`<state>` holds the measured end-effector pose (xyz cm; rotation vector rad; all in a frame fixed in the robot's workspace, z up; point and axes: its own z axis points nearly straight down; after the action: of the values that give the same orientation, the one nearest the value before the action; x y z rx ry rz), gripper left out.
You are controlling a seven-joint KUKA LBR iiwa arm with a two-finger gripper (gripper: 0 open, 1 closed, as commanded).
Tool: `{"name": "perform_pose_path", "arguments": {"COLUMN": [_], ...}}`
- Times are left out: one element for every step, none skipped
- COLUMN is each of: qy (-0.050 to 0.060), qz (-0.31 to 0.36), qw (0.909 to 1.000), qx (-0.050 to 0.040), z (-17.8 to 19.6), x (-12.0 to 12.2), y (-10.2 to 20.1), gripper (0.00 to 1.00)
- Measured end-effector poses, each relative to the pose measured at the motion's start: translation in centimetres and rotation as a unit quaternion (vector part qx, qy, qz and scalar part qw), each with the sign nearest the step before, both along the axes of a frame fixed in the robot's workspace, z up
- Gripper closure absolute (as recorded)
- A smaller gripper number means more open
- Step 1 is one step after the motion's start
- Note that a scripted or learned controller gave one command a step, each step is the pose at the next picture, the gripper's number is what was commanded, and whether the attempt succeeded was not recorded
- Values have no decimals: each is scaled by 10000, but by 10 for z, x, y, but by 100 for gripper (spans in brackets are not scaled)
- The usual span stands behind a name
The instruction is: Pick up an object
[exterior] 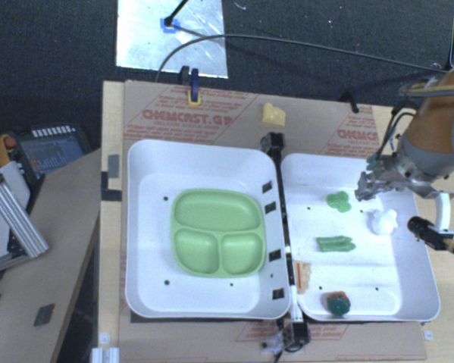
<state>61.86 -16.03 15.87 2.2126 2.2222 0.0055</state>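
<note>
The right bin (414,297) holds several small objects: a round green piece (338,200), a long green piece (334,243), a white lump (382,221), a dark green and orange ball (337,303) and an orange strip (303,276) at its left wall. My gripper (368,189) hangs over the bin's far right part, just right of the round green piece and above the white lump. I see nothing between its fingers.
A green three-compartment plate (215,231) lies in the left bin (147,180). A yellow block (274,114) rests on the cardboard behind the bins. Black clips line the divider between the bins. Cables run across the back.
</note>
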Motion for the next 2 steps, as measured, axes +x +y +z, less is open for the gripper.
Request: {"name": "perform_pose_path", "arguments": {"qy": [-6,6], "qz": [7,6], "qw": [10000,10000], "qx": [0,2], "z": [55,88], "x": [7,9], "y": [9,9], "gripper": [100,100]}}
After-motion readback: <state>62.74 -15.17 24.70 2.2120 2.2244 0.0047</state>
